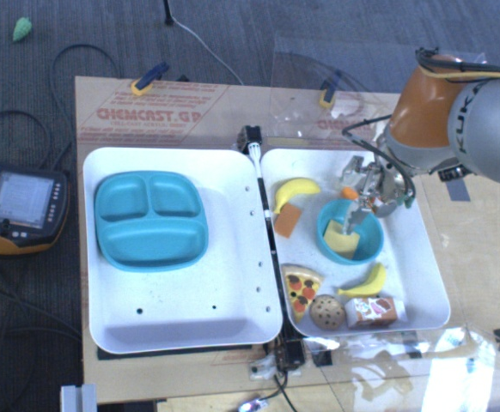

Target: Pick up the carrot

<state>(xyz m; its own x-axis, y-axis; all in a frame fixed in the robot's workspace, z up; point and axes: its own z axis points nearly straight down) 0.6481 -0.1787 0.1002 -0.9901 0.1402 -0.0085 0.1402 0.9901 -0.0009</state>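
— What are we risking here?

— We are hanging the gripper [363,202] over the blue bowl [351,235] in the right bin [430,264], and the carrot [350,193] is sitting just at the bowl's far rim, right against our fingers. We are likely to nudge it off, or close on the yellow piece [343,242] in the bowl instead.

— And the claw?

— We are seeing it too blurred; we cannot tell whether it is spread or holding anything.

Two bananas [295,191] [363,281], two bins [112,316] [426,264], one blue tray [150,220], one bowl [370,245], one pizza slice [299,287].
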